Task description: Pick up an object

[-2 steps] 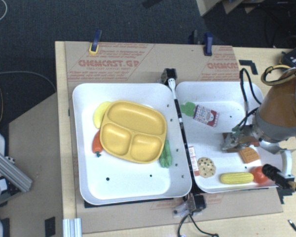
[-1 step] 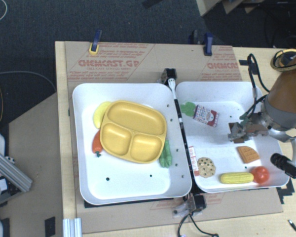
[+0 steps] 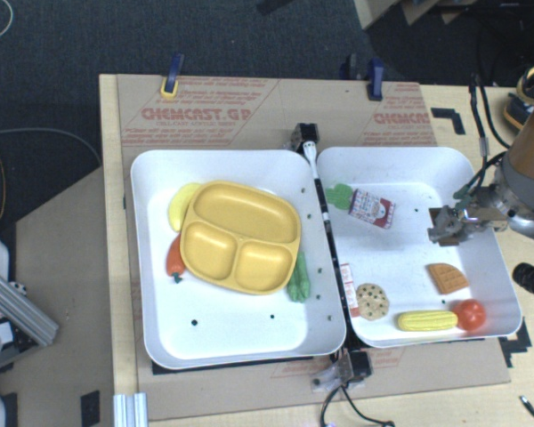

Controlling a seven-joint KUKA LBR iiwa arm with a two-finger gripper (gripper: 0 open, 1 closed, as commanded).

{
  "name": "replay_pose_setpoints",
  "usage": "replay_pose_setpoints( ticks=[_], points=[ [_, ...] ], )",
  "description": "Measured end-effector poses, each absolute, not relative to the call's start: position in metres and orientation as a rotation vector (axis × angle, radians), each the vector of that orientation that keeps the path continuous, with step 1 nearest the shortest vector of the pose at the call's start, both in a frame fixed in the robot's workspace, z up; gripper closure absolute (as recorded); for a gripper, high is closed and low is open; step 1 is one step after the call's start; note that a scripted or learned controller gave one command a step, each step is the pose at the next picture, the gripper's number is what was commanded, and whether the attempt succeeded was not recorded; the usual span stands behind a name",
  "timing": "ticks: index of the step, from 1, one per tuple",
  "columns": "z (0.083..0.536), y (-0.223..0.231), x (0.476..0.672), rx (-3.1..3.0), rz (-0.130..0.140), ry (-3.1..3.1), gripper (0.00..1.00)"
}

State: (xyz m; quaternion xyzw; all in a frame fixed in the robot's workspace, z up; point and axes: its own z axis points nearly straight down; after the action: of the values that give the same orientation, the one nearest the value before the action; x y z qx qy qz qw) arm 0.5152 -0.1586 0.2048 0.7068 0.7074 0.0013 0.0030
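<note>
The right bin (image 3: 400, 163) holds a green-and-red snack packet (image 3: 365, 205), a round cookie (image 3: 371, 301), a brown bread piece (image 3: 448, 277), a yellow corn cob (image 3: 427, 321) and a red tomato (image 3: 470, 315). My gripper (image 3: 445, 227) hangs over the right side of this bin, above and just beyond the bread piece. Nothing shows between its fingers. The left bin (image 3: 151, 238) carries a yellow divided tray (image 3: 240, 237) with a yellow item (image 3: 180, 205), a red pepper (image 3: 174, 259) and a green piece (image 3: 299, 278) tucked around its edges.
Both bins rest on a cardboard sheet (image 3: 249, 105) held by a yellow clamp (image 3: 171, 76) and a blue clamp (image 3: 375, 76) at the back. A black divider strip (image 3: 325, 229) runs between the bins. Cables trail at the right.
</note>
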Motion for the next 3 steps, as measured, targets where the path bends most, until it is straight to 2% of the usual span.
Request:
replay_pose_setpoints(
  ticks=[1, 3],
  points=[
    [0.226, -0.159, 0.516, 2.216, 0.003, 2.219, 1.0],
    [0.241, -0.048, 0.519, 2.214, 0.003, 2.23, 1.0]
  ],
)
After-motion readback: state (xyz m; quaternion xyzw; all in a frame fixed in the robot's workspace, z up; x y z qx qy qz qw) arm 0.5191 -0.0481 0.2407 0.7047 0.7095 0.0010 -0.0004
